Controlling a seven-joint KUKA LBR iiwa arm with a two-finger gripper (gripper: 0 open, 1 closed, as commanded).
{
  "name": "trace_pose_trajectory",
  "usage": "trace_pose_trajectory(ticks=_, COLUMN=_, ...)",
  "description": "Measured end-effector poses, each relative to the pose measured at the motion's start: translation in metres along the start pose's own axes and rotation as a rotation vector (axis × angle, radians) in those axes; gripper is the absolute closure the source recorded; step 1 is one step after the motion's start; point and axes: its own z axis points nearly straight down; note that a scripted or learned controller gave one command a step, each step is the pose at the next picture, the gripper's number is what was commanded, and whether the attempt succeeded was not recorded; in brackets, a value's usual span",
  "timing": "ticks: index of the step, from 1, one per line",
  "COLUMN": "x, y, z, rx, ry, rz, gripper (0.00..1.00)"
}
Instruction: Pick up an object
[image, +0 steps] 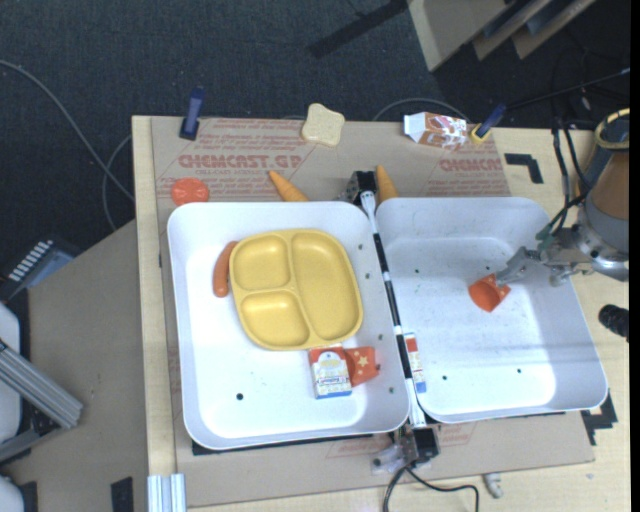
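- Camera view looks down on the counter (150, 300), which bears two shallow white bins side by side: the left bin (200, 400) and the right bin (540, 370).
- The arm (605, 200) reaches in from the right, and its gripper (505, 277) sits low over the right bin, its tip right at the orange object (486, 294).
- That orange object, a small wedge-like piece, lies in the upper middle of the right bin, and nothing else lies near it there.
- The gripper's tip overlaps the top edge of the piece, but at this slant I cannot tell whether the gripper is released or clenched, nor whether the piece sits inside its grasp or just beside it.
- The left bin holds a yellow divided plate (297, 288), a sausage-like toy (221, 270) touching the plate's left edge, and a small red and white carton (335, 372) just below the plate.
- Outside the bins, at the far edge of the counter, lie a bread-slice toy (322, 124), an orange carrot toy (286, 187) and a small wrapped packet (436, 129).
- By my reading, the step in hand is the approach or the closing on the orange piece; no lift is evident, since the piece appears to rest on the bin floor.
- The next move calls for a firm closure centred on the piece, then a straight lift; an off-centre grasp on a small, sloped shape could let it slip out.
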Motion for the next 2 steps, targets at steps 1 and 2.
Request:
trace_pose_trajectory(ticks=1, x=0.063, y=0.008, z=0.05, rx=0.005, ry=0.005, rz=-0.003, gripper=0.0)
trace_pose_trajectory(ticks=2, x=0.062, y=0.009, z=0.039, rx=0.002, ry=0.002, rz=-0.002, gripper=1.0)
